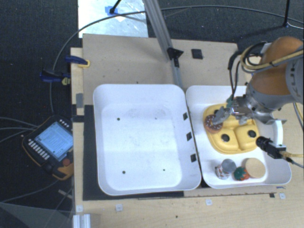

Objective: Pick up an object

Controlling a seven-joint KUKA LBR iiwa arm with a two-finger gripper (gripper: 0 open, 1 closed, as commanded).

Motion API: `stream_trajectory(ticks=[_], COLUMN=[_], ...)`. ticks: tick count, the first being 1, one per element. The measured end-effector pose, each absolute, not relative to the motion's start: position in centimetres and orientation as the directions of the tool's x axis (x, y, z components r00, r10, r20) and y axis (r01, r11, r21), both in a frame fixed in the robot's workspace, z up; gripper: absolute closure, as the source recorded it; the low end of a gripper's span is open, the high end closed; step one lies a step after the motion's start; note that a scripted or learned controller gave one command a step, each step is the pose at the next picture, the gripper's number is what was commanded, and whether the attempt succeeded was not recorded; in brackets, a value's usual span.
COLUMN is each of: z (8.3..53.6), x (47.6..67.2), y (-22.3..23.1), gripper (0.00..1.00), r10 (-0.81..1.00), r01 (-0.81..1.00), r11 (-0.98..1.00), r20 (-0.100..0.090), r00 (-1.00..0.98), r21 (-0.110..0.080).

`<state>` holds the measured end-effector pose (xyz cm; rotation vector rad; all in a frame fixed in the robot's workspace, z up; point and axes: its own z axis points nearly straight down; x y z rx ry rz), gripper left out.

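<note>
The left bin [142,137] was a shallow white tray with rounded corners and small dark holes in its floor. In the right bin [199,127], a glossy yellow moulded object [232,134], broad and rounded with two dark recesses, lay with its long axis running from far left to near right. A brown ring-shaped item [212,121] rested at its far left end. The gripper [227,114] hovered over that end; whether its fingers were spread or pinching could not be determined. Near the front wall sat a grey piece [228,165], a red-green piece [241,174] and a tan disc [255,167]. The arm [273,80] hid the yellow object's far edge.
</note>
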<state>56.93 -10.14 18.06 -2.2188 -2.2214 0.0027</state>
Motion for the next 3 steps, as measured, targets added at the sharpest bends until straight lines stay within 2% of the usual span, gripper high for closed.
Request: stream_trajectory(ticks=[1, 2, 3], z=[12.9, 14.2, 19.9], x=[56.1, 56.3, 57.3], y=[-10.8, -10.8, -10.1], gripper=[0.00, 1.00, 1.00], r10=[1.000, 1.000, 1.000], r01=[1.000, 1.000, 1.000], r11=[0.001, 0.003, 0.005], r20=[0.000, 0.000, -0.001], r00=[-0.001, -0.003, -0.005], r21=[-0.002, 0.003, 0.008])
